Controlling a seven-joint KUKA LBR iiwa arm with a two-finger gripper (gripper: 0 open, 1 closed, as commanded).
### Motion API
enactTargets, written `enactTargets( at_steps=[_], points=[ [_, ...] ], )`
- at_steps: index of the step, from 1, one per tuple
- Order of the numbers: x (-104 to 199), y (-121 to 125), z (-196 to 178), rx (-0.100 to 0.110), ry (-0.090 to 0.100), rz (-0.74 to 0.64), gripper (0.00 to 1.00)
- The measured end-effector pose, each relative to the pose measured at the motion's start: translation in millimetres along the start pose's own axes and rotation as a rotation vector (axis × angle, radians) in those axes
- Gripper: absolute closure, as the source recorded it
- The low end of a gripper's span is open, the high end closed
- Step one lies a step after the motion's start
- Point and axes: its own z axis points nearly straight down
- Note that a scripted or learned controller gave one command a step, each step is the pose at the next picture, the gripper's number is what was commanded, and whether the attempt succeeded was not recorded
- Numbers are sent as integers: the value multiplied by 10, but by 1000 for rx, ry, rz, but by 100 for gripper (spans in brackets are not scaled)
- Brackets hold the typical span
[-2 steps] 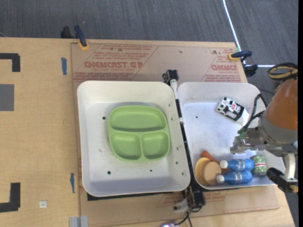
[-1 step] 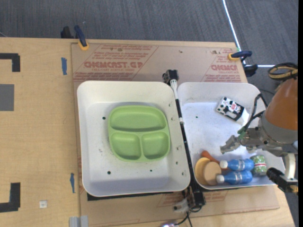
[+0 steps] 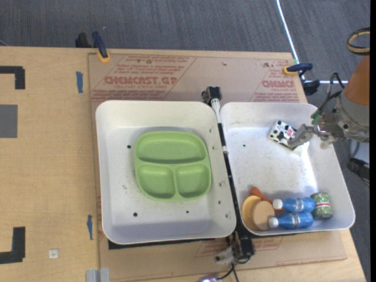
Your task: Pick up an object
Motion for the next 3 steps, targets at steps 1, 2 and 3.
enactTargets(
  at_steps=[1, 2, 3],
  points=[
    [465, 686, 487, -9, -2, -65, 0],
    [-123, 812, 850, 12, 12, -355, 0],
    [213, 438, 855, -1, 1, -537, 0]
  ],
)
